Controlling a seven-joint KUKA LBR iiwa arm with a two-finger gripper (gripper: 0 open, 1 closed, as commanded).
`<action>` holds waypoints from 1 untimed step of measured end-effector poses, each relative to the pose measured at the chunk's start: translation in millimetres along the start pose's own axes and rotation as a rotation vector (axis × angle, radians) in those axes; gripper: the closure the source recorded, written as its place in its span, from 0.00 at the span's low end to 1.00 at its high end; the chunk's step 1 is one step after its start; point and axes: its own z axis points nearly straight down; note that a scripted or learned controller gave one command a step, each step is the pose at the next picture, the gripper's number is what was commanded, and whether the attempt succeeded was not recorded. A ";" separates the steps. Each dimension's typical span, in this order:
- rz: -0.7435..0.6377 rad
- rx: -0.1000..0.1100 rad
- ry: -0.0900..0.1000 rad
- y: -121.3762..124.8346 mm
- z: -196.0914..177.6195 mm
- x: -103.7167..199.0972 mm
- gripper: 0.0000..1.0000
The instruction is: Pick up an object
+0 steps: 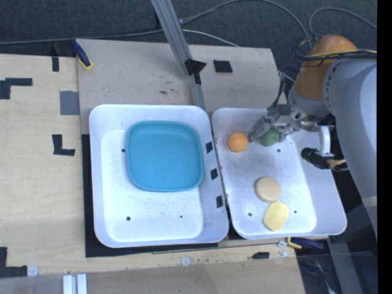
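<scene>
My gripper (270, 129) hangs low over the far part of the right bin (306, 182), reaching in from the right. A small green object (269, 138) sits directly at its tip, partly covered by it. An orange ball (237, 142) lies just to the left of the gripper, near the bin's left wall. Toward the near end of the same bin lie a round beige piece (267, 188) and a yellow piece (275, 215), close together and well apart from the gripper.
The left bin (110, 207) holds a blue square plate (164, 155). A metal pole (177, 38) slants up from between the bins. Black cables (318, 158) and the grey arm (358, 115) crowd the right bin's right side.
</scene>
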 end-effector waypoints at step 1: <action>-0.001 -0.001 -0.001 0.3 -10.8 0.2 1.00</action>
